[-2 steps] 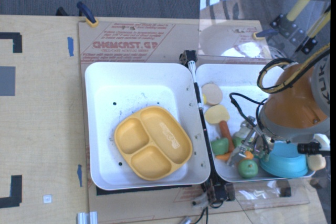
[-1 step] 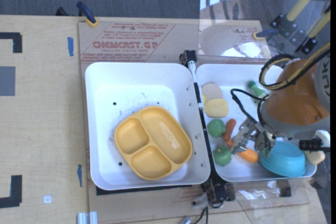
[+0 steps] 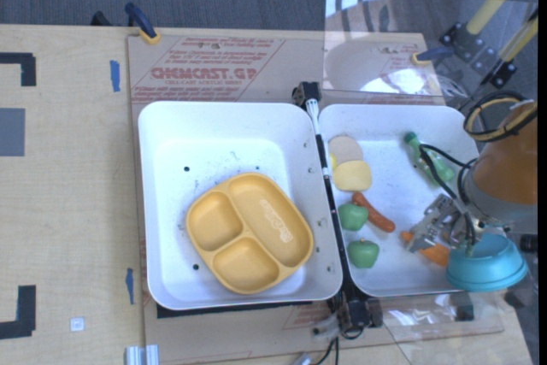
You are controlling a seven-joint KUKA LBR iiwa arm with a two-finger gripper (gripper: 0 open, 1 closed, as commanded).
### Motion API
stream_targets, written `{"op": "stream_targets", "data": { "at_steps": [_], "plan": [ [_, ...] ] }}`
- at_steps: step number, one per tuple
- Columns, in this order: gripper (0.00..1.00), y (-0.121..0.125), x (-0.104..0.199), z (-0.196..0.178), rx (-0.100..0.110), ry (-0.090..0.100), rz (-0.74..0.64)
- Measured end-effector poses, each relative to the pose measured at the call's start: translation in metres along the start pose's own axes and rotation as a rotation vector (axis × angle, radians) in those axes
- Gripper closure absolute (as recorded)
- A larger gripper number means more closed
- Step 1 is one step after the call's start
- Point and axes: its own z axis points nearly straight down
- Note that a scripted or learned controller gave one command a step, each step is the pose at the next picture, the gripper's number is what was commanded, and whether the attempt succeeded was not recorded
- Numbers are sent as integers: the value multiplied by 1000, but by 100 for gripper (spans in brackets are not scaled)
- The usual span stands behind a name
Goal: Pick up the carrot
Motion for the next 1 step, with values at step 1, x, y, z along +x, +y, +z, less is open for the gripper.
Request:
{"op": "stream_targets", "data": {
  "at_steps": [1],
  "plan": [
    [100, 59, 1, -57, 3, 11, 253]
  ]
}}
